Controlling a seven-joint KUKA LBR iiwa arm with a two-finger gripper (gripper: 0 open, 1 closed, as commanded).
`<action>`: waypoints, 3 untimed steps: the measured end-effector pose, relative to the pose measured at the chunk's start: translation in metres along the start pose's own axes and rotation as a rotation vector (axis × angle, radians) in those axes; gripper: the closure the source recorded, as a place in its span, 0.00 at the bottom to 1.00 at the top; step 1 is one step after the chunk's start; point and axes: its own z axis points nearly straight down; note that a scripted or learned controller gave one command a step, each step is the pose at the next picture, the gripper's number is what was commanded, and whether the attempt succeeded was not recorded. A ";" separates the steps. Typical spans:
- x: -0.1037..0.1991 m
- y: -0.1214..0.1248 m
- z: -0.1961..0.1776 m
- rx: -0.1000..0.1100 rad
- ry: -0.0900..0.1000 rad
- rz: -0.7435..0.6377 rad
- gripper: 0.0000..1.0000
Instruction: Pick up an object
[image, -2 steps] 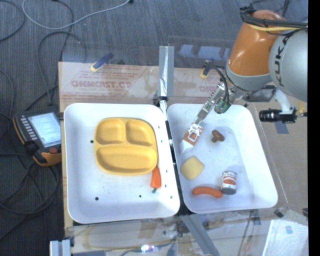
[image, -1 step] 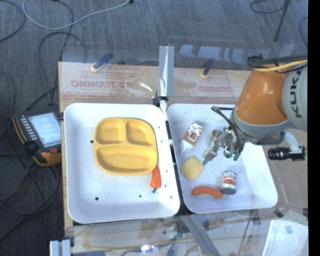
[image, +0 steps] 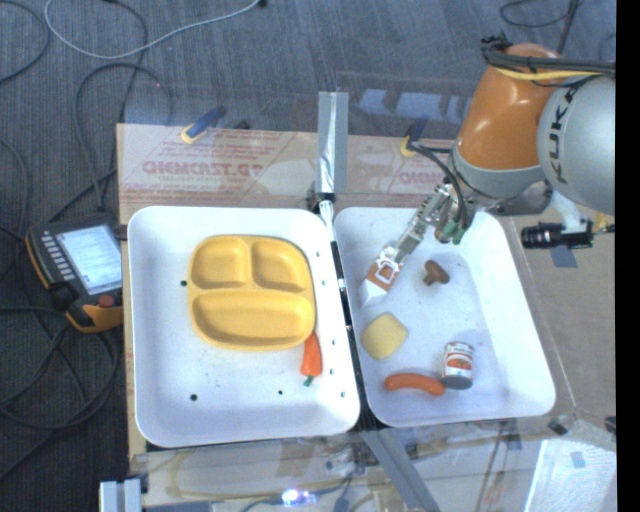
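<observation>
Nearest the camera, an orange sausage (image: 413, 383) and a small can (image: 457, 364) are lying in my right bin (image: 520, 330). My gripper (image: 386, 270) is hanging above them, just beside a brown mushroom (image: 434, 271); I cannot tell how my jaws are standing.

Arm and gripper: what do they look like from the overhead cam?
The arm is bulky and rounded, with light grey shells, a glossy orange band above the wrist, and dark lettering partly visible on the grey shell. Thin dark cables run along it. The gripper is slim and metallic, with green bits near its base and an orange-and-white tip.
</observation>
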 end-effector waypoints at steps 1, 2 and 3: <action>0.055 -0.072 0.039 0.003 0.002 -0.185 1.00; -0.002 -0.033 -0.004 0.000 -0.001 -0.112 1.00; -0.014 -0.089 0.030 0.003 0.000 -0.270 1.00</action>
